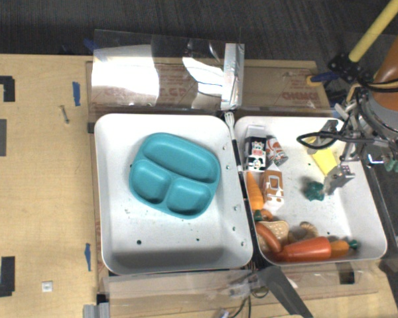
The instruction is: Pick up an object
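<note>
A: Reading labels first: red print is seen on the cardboard strip (298, 85) behind the bins, too blurred to be made out. Lettering on the small orange-and-white carton (273, 185) and on the black-and-white cow-pattern carton (256, 155) is also not legible.

B: Containers?

A: Two white bins are set side by side on the counter (33, 177). In the left bin (113, 230) a teal divided tray (175, 173) is held, upside down or not cannot be told; three compartments are outlined. In the right bin (371, 230) a clutter is gathered along the left wall and front edge: the two cartons, a small red-and-white can (276, 152), an orange carrot (254, 189), a sausage-like piece (268, 237), a large orange-red carrot (312, 248).

B: Long axes?

A: The large carrot is laid along the front wall, tip toward the right. The smaller carrot is laid along the left wall, running front to back.

B: Claw?

A: The claw (334, 181) is lowered over the right bin's middle, just right of a small teal object (313, 191), with a yellow block (324, 159) just behind. Whether the teal object is touched cannot be told. Nothing is seen pinched, and whether the claw is spread or pressed together cannot be told.
</note>
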`<state>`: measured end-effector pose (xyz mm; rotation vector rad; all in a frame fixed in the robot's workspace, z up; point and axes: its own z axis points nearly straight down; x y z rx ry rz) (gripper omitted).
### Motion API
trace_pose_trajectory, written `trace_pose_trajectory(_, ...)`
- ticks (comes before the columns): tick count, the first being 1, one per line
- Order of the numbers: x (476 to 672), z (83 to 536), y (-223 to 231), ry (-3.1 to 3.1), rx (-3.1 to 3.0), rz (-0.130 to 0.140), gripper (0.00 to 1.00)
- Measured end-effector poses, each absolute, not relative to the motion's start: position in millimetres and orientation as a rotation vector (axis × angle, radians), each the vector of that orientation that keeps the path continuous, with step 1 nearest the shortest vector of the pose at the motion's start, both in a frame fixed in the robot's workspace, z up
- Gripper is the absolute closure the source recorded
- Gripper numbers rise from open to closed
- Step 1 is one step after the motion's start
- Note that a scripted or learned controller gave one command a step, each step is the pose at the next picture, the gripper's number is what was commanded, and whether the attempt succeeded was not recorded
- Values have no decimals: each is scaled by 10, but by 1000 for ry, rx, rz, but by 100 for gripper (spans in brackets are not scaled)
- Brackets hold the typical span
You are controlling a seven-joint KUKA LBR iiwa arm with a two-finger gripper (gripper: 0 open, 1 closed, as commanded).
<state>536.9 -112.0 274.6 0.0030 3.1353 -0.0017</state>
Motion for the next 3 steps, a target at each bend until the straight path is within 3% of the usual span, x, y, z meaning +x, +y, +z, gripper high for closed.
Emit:
trace_pose_trajectory(1,5478,1349,-1516,3145,106,3,0)
trace_pose_trajectory(2,5268,892,-1272,3128,124,-4,0)
trace_pose_trajectory(3,5158,1293,-1632,3068,-629,-5,0)
